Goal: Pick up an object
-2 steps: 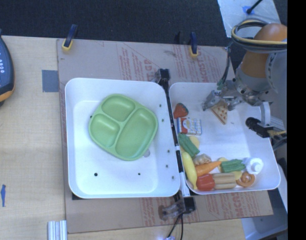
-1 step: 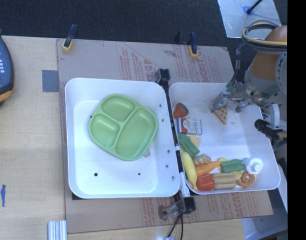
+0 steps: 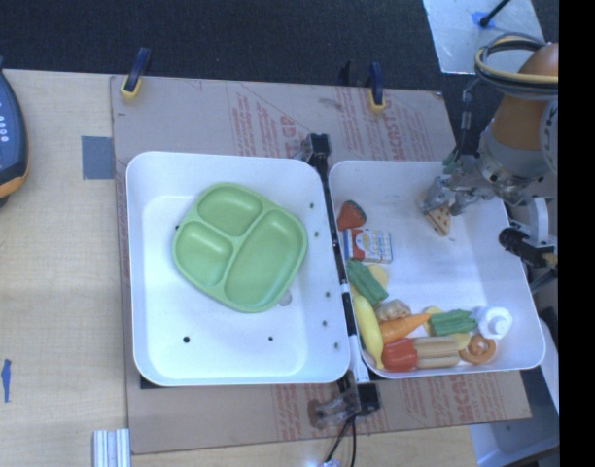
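Near edge of right bin (image 3: 531, 305): a crowded row of toy food. Yellow banana (image 3: 367, 329) along the left wall; red pepper (image 3: 399, 356) at the front; orange carrot (image 3: 406, 326) above it; tan sausage-like roll (image 3: 436, 350); green pod (image 3: 451, 321); a white bottle-like piece (image 3: 494, 321) and an orange ring (image 3: 479, 349) at the right end.

Middle of right bin: green vegetable (image 3: 367, 282) against the divider, a small printed carton (image 3: 373, 246) just above it, a red strawberry-like piece (image 3: 351, 214) beyond that.

Left bin (image 3: 142, 261): one green divided plate (image 3: 241, 246), lying flat and slightly turned.

Far part of right bin: gripper (image 3: 443, 207), reaching in from the right, low over the bin floor. A small tan piece (image 3: 437, 223) sits directly at its tips, apparently touching them. Whether the fingers are apart, together or clamped on that piece cannot be told at this resolution.

Beyond the bins: two clamps, yellow (image 3: 132, 84) and blue (image 3: 375, 90), on the board's far edge; a pendant (image 3: 1, 134) at far left.

Task status, as judged: the approach looks made, with the tan piece the likely target. A secure grasp and a clear lift are not confirmed; both appear left to do.
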Action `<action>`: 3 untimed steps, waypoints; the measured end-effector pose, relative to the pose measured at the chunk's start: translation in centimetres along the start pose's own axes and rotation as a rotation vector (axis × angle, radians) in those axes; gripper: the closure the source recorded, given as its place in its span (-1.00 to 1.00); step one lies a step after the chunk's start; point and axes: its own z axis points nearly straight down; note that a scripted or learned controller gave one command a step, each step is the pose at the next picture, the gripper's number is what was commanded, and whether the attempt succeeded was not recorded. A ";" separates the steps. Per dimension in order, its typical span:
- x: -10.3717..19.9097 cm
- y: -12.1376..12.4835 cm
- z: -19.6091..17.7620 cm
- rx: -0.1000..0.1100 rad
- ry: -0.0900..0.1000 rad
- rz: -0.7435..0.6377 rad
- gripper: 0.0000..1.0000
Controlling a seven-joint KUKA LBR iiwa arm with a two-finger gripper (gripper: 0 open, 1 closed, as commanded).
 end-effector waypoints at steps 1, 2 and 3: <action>9.2 0.3 -5.7 -0.003 0.005 -0.007 1.00; 19.4 -5.1 -9.0 0.005 0.007 -0.009 1.00; 11.4 -11.0 -8.7 0.010 0.000 0.010 1.00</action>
